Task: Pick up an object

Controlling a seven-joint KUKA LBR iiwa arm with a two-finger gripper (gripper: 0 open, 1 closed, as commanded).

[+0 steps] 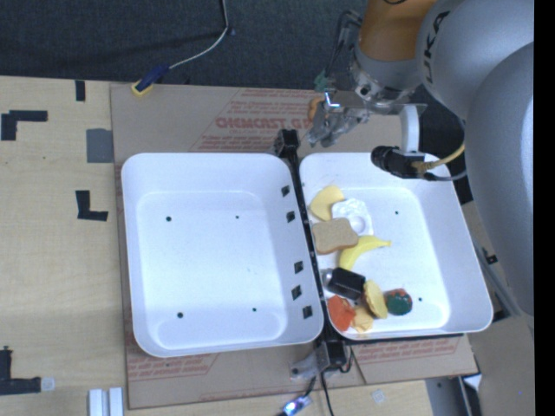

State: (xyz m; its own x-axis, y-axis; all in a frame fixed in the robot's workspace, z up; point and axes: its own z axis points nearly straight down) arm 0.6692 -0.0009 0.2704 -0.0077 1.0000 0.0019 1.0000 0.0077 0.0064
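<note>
At the near edge of the right bin, a cluster of small items lies against the wall shared with the left bin. An orange-red piece sits nearest, touching a yellow chunk. Just beside them lie a yellow disc and a ball coloured green and red, the two touching. A black block rests just behind the orange-red piece. Farther in, a banana curves across the floor, its near end close to the block. A tan slab like a slice of bread lies beside the banana, up against the shared wall. Behind it are a white object and a yellow wedge, the wedge touching the slab's far edge. All these things sit in the left half of the right bin.

Beyond the bins' far rims, above the cardboard, the gripper hangs from the arm, near the far end of the divider. Its fingers are a blurred tangle of metal; I cannot tell how far apart they stand, nor whether anything is between them.
</note>
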